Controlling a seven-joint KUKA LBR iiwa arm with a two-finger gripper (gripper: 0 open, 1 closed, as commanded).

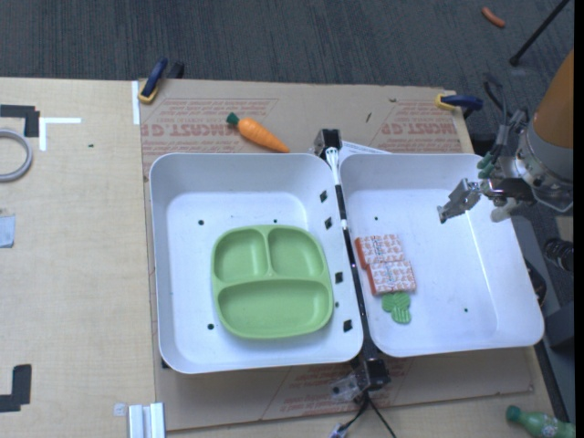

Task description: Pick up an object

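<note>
Patterned orange-and-white packet (385,264) lies in your right bin (497,322) near its left wall, a green piece (398,307) touching it; the claw (474,199) hangs well apart, fingers spread, grasping nothing

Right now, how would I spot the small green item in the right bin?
Find the right bin, the one without the green plate. Along its left wall lies a red-and-white patterned packet. The green piece touches that packet's near end; it is far smaller than the plate, solid green and lumpy.
</note>
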